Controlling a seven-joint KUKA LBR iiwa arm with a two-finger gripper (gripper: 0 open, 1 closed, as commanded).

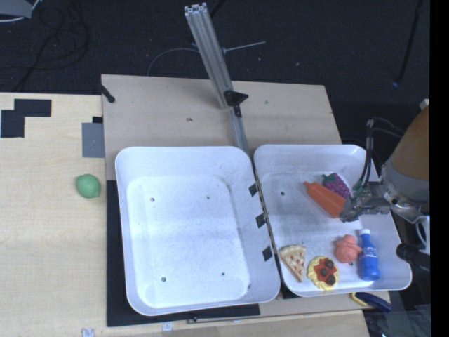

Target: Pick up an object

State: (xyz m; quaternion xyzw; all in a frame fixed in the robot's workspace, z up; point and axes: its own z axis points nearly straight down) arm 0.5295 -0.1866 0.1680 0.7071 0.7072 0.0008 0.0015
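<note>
Arm comes in from the right, orange band up behind the wrist, gripper (349, 215) angled down-left and hanging low.

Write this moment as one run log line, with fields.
gripper: over right bin, beside toy carrot | grasp: unclear | left bin: untouched

A green ball (88, 186) sits alone on the pale wood (42, 230) left of the bins. Behind them a metal rail (210, 55) slants up over a tan board (168, 114), and dark cables (63, 20) trail over the black floor.
</note>
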